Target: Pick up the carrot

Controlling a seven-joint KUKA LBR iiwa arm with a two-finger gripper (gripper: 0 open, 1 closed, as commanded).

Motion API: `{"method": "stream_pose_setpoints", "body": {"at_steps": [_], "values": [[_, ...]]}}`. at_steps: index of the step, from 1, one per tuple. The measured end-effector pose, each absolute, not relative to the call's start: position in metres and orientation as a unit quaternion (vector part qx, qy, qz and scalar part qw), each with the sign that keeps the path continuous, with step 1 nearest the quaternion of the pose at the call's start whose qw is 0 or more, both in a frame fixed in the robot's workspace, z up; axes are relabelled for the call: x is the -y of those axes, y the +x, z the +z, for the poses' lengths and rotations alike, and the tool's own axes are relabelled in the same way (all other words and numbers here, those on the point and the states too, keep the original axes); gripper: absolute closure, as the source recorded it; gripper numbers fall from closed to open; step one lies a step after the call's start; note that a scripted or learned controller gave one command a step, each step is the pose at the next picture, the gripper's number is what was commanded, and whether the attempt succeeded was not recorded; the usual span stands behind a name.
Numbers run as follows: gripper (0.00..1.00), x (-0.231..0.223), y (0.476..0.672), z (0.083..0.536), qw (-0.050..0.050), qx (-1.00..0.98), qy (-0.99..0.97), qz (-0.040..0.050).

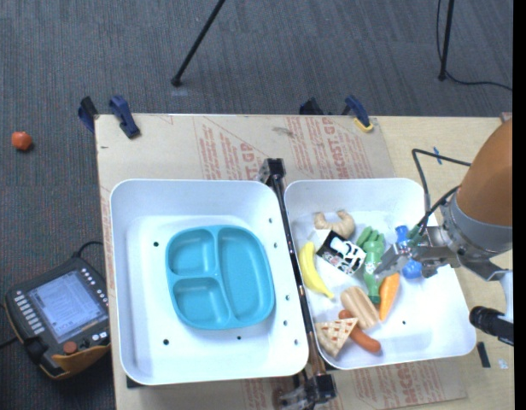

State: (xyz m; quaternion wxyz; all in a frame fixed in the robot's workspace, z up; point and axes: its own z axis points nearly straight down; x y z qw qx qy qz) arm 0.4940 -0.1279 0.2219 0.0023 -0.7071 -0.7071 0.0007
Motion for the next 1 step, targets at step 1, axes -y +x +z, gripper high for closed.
{"method": "stream_pose_setpoints", "body": {"at_steps": [1], "values": [[0.00, 0.1403, 0.5240, 0.1026, -0.006, 0.720, -0.694, -0.0033]]}}
